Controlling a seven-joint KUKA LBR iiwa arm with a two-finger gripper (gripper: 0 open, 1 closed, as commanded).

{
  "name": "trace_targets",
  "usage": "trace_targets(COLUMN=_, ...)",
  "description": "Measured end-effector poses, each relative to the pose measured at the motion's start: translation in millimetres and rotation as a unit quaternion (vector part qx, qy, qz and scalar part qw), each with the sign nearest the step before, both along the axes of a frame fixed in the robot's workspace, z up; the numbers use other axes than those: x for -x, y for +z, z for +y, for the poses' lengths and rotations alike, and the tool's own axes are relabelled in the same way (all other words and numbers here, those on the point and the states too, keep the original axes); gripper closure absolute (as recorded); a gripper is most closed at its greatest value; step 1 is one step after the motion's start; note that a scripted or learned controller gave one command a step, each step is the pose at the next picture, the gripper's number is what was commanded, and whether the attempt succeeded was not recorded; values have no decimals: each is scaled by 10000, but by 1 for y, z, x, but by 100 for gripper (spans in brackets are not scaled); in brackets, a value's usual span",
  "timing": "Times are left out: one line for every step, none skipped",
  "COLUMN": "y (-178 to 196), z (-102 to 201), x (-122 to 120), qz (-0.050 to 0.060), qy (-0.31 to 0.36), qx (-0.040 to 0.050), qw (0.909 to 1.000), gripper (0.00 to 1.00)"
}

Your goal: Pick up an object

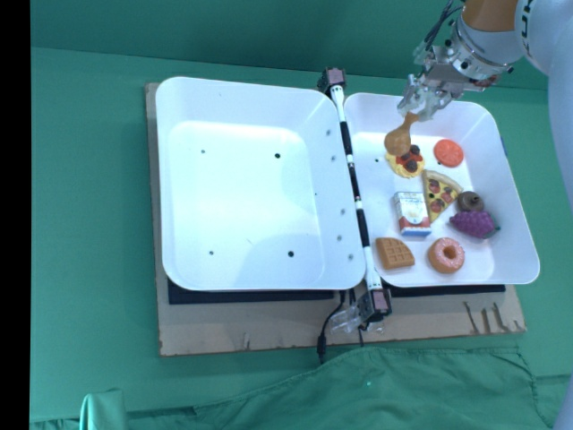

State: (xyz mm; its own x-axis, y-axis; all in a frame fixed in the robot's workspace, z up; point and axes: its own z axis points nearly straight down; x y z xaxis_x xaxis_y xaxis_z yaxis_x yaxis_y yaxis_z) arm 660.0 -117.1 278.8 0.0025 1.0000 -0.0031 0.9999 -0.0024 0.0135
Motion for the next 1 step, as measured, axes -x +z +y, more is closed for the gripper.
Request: trace_targets(y=68, z=-1, x=1, qz=-2, qy=-1, qx=1, qw=10000, gripper=100)
